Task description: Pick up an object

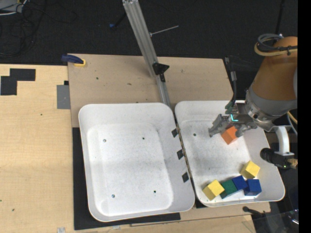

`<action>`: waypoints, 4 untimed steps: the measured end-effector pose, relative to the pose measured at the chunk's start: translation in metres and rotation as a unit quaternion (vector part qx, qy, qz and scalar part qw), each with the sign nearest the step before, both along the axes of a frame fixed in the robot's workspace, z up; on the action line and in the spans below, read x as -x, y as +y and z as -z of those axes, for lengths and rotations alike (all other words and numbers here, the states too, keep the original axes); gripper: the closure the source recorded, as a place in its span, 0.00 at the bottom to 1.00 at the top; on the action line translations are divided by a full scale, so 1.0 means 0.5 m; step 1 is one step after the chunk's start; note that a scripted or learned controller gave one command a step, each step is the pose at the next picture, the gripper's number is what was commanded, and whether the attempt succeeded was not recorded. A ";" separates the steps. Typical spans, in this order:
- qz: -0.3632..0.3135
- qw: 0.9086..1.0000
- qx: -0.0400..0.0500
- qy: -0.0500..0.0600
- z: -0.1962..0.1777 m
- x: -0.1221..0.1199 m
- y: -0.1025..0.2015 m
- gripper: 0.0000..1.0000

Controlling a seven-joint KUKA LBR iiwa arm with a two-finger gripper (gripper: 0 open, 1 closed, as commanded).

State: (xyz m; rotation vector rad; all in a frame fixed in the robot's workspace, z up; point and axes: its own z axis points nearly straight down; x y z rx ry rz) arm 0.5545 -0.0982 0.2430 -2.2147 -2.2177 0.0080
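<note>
My gripper (227, 129) hangs over the back part of the right bin (204, 154), its grey fingers (215, 128) spread apart. An orange block (229, 135) sits just below and between the fingertips, and the left fingertip stands clear of it. Whether the block rests on the bin floor or is lifted cannot be told. At the bin's front right lie a yellow block (251, 169), a second yellow block (213, 189), a green block (228, 187) and blue blocks (245, 184).
The left bin (126, 159) adjoins the right one, with black clips (180, 154) along the shared wall. A slanted metal rail (146, 47) rises behind the bins. The arm's orange-banded wrist (274, 76) looms at the right.
</note>
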 end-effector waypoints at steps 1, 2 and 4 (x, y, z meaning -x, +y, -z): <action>0.002 1.000 0.000 -0.003 -0.005 -0.001 -0.004 0.00; 0.001 1.000 0.000 0.000 0.085 0.007 0.005 0.00; 0.001 1.000 0.000 0.000 0.279 0.015 -0.025 0.00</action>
